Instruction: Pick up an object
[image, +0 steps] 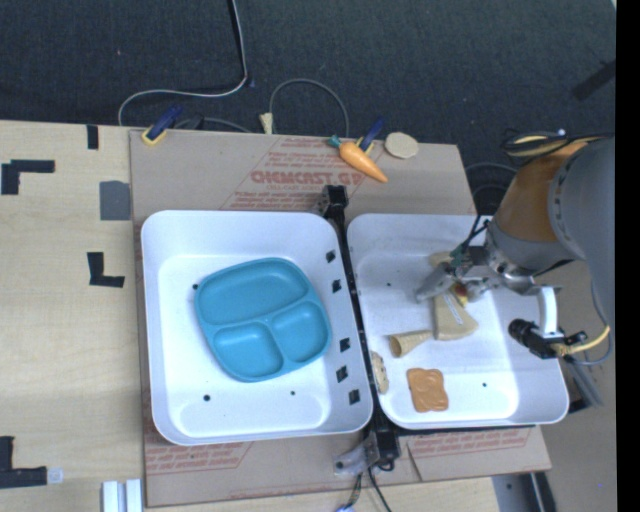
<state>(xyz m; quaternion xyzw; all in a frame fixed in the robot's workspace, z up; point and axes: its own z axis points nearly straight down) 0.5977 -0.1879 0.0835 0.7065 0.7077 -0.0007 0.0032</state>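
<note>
Glossy white plastic bins (165, 330), smooth matt blue plastic tray (262, 318), brown cardboard base (290, 175), seemingly wooden bench (60, 330)

Items, placed from the gripper (450, 283):
- Blue three-compartment tray (262, 318): well apart, to view-left, lying in the left white bin (160, 240).
- Toy carrot (362, 161): up-view and left, on the cardboard sheet (290, 175).
- Pale round disc (402, 146): up-view, just beside the carrot.
- Cable (240, 60): far up-view, left.
</note>
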